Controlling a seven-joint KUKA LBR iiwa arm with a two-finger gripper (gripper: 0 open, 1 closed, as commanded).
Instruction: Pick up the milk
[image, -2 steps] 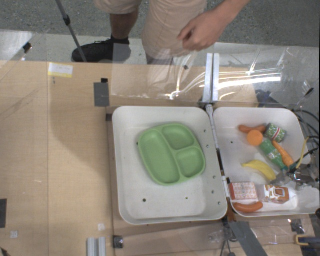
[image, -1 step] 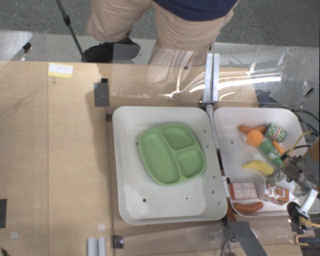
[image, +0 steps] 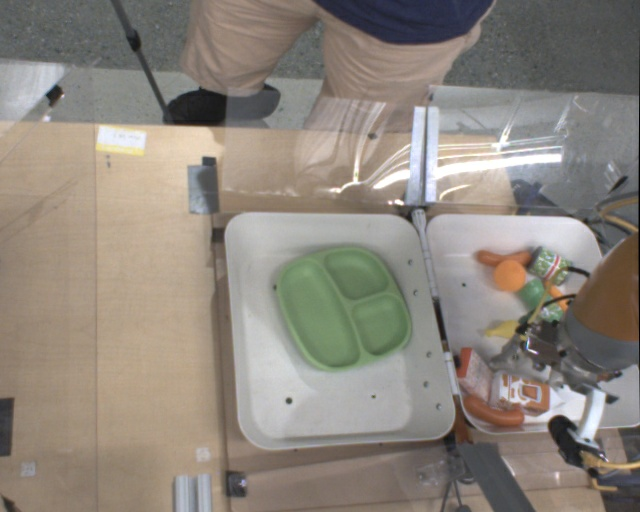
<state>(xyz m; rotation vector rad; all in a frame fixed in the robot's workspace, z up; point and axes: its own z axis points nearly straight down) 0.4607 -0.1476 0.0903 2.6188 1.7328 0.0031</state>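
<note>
The fingers' state cannot be told as the gripper hangs low in the right bin, just above the milk carton lying near the bin's near-left corner.

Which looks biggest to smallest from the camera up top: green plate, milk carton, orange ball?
1. Green plate, by far the biggest.
2. Milk carton, partly hidden under the arm.
3. Orange ball, smallest.

No legible text anywhere. Yellow sticker on worktop, far left corner: print too small to read. Milk carton in right bin: red-orange graphics, lettering blurred.
</note>
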